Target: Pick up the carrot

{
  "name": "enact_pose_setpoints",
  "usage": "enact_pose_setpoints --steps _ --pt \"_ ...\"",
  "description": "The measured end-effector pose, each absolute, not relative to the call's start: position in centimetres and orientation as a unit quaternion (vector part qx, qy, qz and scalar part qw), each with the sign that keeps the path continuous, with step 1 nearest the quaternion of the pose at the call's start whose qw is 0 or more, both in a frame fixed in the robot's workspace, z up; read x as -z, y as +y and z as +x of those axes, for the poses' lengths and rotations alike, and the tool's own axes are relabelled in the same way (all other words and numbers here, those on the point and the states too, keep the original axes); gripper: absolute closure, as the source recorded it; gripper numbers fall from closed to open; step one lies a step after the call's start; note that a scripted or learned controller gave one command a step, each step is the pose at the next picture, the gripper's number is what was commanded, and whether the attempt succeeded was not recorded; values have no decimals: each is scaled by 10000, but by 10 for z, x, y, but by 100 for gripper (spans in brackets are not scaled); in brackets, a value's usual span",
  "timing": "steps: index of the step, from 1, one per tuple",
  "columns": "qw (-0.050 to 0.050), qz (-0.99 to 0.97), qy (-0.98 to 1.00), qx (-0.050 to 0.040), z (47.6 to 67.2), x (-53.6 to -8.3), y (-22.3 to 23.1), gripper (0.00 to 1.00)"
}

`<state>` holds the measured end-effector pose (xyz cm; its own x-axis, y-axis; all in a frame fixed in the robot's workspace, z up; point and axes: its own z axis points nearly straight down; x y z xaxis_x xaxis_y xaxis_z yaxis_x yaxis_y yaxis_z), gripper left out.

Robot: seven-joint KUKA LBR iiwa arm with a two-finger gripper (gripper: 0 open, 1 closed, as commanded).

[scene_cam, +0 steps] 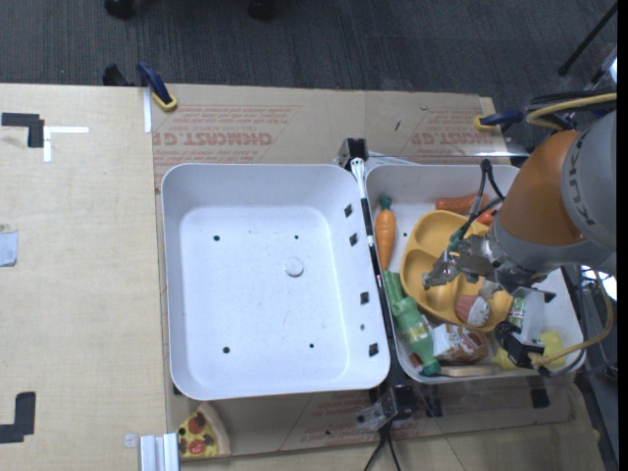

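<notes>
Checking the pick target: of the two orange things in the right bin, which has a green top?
The small orange carrot against the right white bin's left wall; the other orange piece lies farther right, without green.

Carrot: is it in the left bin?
No, the carrot lies in the right bin, along its left wall beside the yellow dish.

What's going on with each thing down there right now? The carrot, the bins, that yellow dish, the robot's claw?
carrot: lying untouched by the right bin's left wall.
gripper: over the yellow dish, apart from the carrot.
yellow dish: sitting in the right bin, partly under the arm.
green bottle: lying on its side below the carrot.
right bin: crowded with items.
left bin: holds one small round piece.
</notes>
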<state>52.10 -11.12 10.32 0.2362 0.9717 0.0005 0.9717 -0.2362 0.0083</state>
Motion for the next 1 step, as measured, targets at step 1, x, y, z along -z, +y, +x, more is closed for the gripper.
enact_pose_setpoints --steps 1 --pt "7 8165 5773 -8 512 -92 -147 0"
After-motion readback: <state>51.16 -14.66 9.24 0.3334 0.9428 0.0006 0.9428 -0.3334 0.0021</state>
